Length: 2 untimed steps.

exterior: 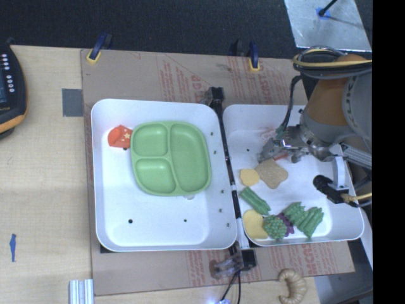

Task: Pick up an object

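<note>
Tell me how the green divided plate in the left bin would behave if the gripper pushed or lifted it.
The green divided plate looks like moulded plastic, so probably stiff and light. Lying flat in the left bin, it would likely slide on the smooth floor rather than tip. Its broad, low rim probably gives the gripper little to pinch.

Loose items, right-hand shallow white bin (253, 114), lower right of frame: one flat tan bread-slice piece (272, 173), lying tilted near the bin's centre; one small pale yellow round piece (249, 177), touching its left edge; one long green bean-pod piece (254, 200), diagonal, just below; one larger pale yellow disc (252, 223) at the lower left corner; one knobbly green cluster (274, 226) overlapping it; one purple piece (288, 221), partly hidden; one ribbed green leafy piece (306, 216), rightmost.
</note>
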Each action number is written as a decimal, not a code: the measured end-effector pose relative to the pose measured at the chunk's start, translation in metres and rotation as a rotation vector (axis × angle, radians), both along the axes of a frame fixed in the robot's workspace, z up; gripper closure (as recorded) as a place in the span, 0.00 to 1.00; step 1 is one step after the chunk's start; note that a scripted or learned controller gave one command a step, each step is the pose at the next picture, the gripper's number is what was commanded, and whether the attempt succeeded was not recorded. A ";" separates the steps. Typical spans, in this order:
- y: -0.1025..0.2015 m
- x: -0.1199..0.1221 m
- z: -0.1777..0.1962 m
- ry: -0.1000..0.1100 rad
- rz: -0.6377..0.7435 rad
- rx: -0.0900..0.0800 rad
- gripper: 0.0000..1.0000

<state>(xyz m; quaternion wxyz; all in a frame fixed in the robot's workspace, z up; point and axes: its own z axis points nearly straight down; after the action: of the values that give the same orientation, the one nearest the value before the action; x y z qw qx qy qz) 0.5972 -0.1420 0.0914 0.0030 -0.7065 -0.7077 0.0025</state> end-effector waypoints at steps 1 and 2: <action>-0.001 0.002 0.011 -0.003 0.002 -0.002 1.00; -0.001 0.002 0.011 -0.002 0.002 -0.001 0.00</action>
<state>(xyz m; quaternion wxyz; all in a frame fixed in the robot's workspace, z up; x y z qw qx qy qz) 0.5991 -0.1432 0.1020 0.0018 -0.7057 -0.7086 0.0023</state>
